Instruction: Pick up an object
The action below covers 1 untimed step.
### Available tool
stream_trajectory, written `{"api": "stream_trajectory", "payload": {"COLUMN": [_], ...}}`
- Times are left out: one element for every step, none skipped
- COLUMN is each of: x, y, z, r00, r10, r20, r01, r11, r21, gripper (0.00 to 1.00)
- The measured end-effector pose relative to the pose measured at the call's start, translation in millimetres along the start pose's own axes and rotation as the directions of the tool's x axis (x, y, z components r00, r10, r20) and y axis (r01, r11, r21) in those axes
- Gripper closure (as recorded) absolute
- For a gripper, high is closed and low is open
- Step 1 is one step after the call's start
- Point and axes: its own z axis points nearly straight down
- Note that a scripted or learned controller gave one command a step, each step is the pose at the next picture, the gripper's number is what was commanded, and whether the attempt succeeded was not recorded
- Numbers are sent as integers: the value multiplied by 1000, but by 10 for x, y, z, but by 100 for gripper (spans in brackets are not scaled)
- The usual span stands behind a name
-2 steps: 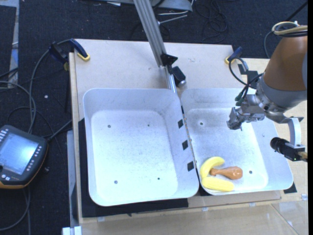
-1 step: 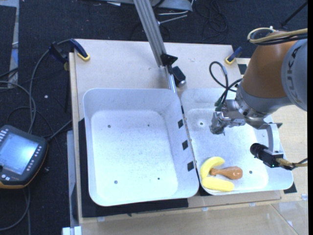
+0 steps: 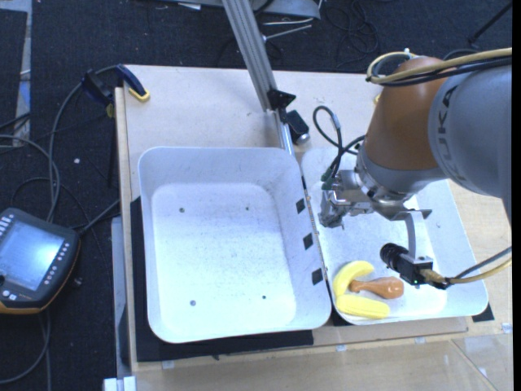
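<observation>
In the right bin (image 3: 464,300), near its front edge, lie a curved yellow banana-like toy (image 3: 352,275), a second yellow piece (image 3: 362,307) just below it, and an orange-brown drumstick-shaped toy (image 3: 383,287) between them. My gripper (image 3: 332,212) hangs over the bin's left side, close to the wall shared with the left bin. It sits above and to the left of the toys, apart from them. I see nothing held in it. The grey and orange arm (image 3: 423,129) hides much of the right bin's back half.
The left bin (image 3: 220,243) lies beside the gripper. A slanted metal pole (image 3: 252,47) rises behind the bins. A black fitting with a cable (image 3: 404,261) hangs off the wrist just above the toys. A control pendant (image 3: 28,259) lies off the bench at left.
</observation>
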Motion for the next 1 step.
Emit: {"api": "stream_trajectory", "payload": {"x": [533], "y": [33], "z": [56], "r00": [1000], "r10": [0], "r20": [0], "r01": [0], "r11": [1000], "r21": [0], "gripper": [100]}}
